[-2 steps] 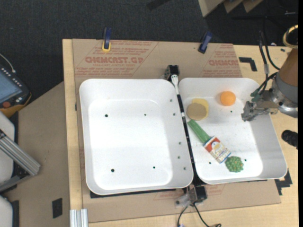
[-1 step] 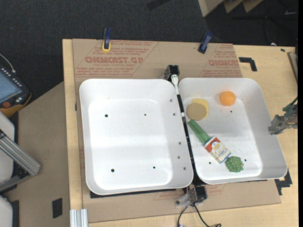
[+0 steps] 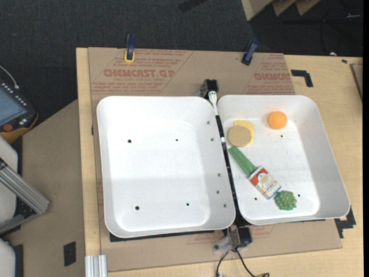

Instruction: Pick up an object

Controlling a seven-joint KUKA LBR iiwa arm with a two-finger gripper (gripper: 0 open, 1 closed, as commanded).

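Observation:
The right bin (image 3: 323, 154) holds several small objects. An orange ball (image 3: 277, 120) lies near its far side. A tan round disc (image 3: 239, 135) rests on a pale yellow piece (image 3: 247, 125) by the bin's left wall. A green-handled tool with a white and red label (image 3: 255, 172) lies diagonally below the disc. A green bumpy broccoli-like piece (image 3: 285, 200) sits at the near edge, just past the tool's labelled end.
The left bin (image 3: 115, 172) adjoins the right one along a black divider strip (image 3: 222, 149). Both rest on a brown cardboard sheet (image 3: 173, 68) held by a blue clamp (image 3: 130, 49) and another clamp (image 3: 249, 51). Cables lie at the front edge (image 3: 233, 244).

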